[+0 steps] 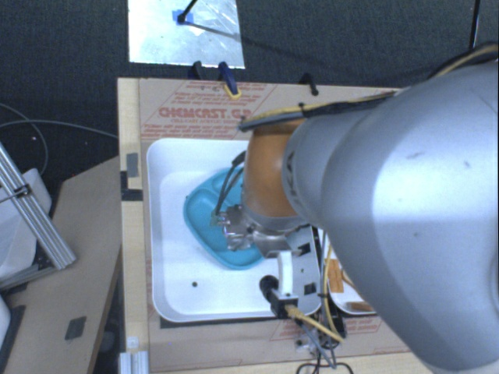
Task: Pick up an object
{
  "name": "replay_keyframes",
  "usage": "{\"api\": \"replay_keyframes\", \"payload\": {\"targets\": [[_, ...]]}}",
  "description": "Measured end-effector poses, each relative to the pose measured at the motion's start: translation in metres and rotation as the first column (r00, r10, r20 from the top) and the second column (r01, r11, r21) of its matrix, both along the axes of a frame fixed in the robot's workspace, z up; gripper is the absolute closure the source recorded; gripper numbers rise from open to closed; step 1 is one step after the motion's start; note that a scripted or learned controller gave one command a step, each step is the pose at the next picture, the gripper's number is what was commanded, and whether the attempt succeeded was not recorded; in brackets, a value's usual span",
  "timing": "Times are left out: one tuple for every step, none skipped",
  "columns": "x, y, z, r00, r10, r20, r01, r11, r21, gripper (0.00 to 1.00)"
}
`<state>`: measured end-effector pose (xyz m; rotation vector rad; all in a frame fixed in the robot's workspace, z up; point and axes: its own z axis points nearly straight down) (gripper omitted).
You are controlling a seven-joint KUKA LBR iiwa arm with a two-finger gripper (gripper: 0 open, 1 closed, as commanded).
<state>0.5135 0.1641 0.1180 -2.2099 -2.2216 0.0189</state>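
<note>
1. A cardboard-lined bench [203,104] holds a white bin [168,209] at frame centre-left.
2. A blue dish [204,209] lies inside it (partly under the arm).
3. The gripper [234,232] sits over the dish's lower right.

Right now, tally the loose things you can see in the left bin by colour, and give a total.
Blue: 1, the shallow dish, partly covered by the arm.
Black: 1, a small speck on the bin floor, too small to identify.
Total: 2.
</note>
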Motion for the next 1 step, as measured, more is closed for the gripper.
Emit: {"api": "replay_keyframes", "payload": {"targets": [[0.0395, 0.0739, 0.0707, 1.0, 0.005, 0.024, -0.005, 1.0, 0.009, 1.0]]}}
